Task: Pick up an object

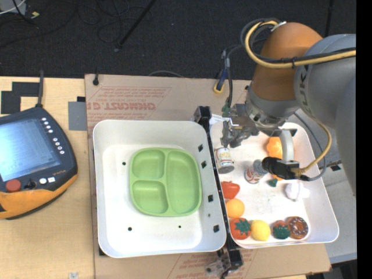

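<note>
Gripper (233, 133), upper right-hand bin (317, 214): poised over small can (224, 159) for pickup; finger state cannot be told.

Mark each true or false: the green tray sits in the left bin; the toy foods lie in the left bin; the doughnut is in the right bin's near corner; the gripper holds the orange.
1. The green tray sits in the left bin. True.
2. The toy foods lie in the left bin. False: they lie in the right bin.
3. The doughnut is in the right bin's near corner. True.
4. The gripper holds the orange. False: the orange lies apart from it.
</note>
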Controlling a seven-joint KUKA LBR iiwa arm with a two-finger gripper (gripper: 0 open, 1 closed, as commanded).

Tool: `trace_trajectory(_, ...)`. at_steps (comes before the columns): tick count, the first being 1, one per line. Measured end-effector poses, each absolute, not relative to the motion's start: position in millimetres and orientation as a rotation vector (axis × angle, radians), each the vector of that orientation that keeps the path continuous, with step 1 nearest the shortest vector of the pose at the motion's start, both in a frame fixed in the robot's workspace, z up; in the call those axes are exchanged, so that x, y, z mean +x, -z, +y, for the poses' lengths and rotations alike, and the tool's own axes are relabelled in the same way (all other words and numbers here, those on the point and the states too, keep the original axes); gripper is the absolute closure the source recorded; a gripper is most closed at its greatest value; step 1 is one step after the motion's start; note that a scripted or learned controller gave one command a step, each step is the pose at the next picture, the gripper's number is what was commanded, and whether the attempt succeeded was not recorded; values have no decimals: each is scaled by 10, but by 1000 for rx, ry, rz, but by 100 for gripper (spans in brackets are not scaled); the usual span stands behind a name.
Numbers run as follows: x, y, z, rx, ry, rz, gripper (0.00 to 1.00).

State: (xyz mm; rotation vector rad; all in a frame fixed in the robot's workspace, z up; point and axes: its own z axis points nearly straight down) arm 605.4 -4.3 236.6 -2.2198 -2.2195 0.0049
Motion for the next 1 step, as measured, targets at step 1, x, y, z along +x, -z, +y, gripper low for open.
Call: trace_trajectory(1, 5938, -2292, -82, -2218, -7, -2220, 100)
